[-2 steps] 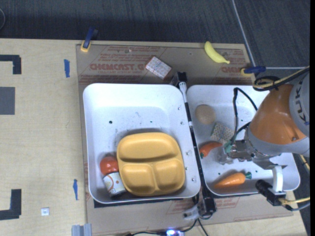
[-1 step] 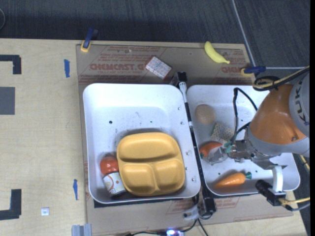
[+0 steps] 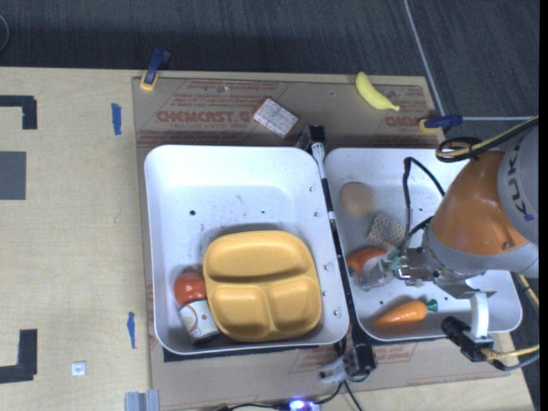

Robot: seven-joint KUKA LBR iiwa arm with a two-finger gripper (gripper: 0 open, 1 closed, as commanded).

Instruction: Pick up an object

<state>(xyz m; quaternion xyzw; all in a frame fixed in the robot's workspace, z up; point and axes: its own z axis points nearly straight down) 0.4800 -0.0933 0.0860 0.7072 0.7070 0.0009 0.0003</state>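
Observation:
My gripper (image 3: 382,269) reaches into the right bin (image 3: 505,315) from the right, low over a red-orange round object (image 3: 363,257) near the bin's left wall. An orange carrot (image 3: 401,314) lies just in front of it. A beige round object (image 3: 357,199) sits at the bin's back left, with a speckled grey piece (image 3: 386,227) beside it. The left bin (image 3: 223,174) holds a yellow three-compartment tray (image 3: 259,282), a red tomato-like object (image 3: 189,287) and a small white and orange can (image 3: 199,318).
A yellow banana (image 3: 375,92) and a small patterned box (image 3: 275,116) lie on the cardboard behind the bins. Black cables (image 3: 411,187) loop over the right bin. Blue clamps (image 3: 154,67) hold the cardboard's corners.

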